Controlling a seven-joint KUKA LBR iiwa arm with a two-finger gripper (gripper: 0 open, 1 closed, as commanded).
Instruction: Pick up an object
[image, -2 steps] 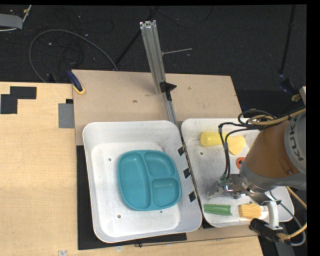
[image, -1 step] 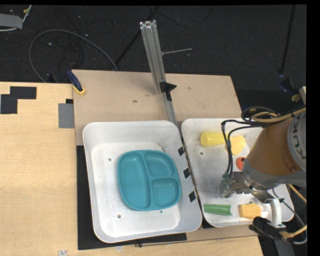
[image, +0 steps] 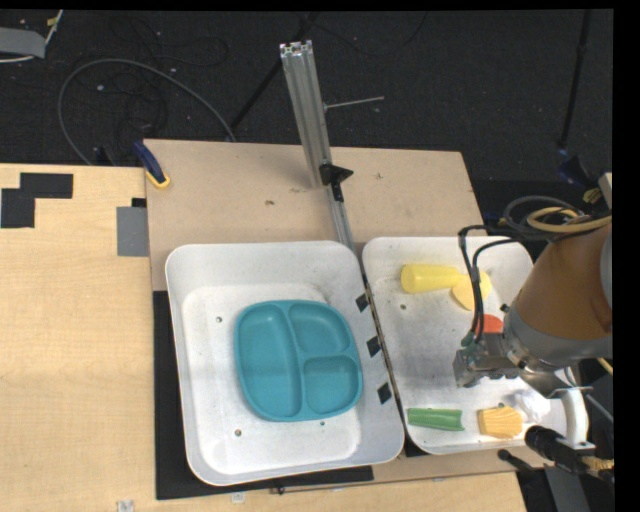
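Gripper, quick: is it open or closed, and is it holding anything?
Gripper: cannot be told; it hangs low over the right bin, near the green object.

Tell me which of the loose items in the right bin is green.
The green piece lying flat near that bin's front edge; the others there are yellow or yellow-orange.

Robotics lab: metal strut (image: 305, 110), loose cables (image: 100, 80), white bins (image: 200, 270)
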